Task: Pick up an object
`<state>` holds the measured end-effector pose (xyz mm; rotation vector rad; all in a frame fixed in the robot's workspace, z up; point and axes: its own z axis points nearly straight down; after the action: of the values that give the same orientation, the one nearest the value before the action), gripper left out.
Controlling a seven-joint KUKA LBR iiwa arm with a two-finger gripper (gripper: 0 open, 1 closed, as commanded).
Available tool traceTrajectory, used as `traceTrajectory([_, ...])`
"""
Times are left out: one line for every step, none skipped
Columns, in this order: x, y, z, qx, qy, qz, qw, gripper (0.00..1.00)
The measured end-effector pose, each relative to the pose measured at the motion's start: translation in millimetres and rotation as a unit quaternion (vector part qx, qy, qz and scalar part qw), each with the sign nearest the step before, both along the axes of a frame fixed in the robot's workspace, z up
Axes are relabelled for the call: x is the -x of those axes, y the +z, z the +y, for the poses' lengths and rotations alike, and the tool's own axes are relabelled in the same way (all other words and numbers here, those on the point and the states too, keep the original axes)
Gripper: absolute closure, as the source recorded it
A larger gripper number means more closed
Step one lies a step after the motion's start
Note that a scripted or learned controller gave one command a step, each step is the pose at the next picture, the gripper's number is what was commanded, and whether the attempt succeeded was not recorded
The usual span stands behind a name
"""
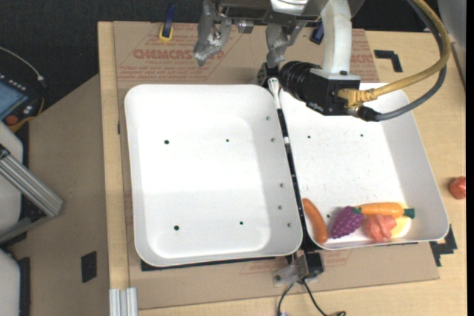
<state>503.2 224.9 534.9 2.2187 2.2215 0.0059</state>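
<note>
Toy food (361, 221) sits at near edge of your right bin (385, 159); gripper (241, 44) hangs above far rim, jaws spread, holding nothing

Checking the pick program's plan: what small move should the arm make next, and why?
Probably carry the gripper toward the near edge of the right bin. It hangs open above the bins' far edge with nothing between its fingers, while the toys, purple grapes, a carrot and a sausage, lie bunched at that bin's near edge.
</note>
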Motion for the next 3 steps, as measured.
traceTrajectory([0.3,11.2,0.1,-0.0012,0.0,-0.002,1.0,1.0])
traceTrajectory([25.3,-0.2,-0.7,0.0012,0.0,0.004,1.0,1.0])
traceTrajectory([24.3,0.2,-0.5,0.0009,0.0,0.003,1.0,1.0])
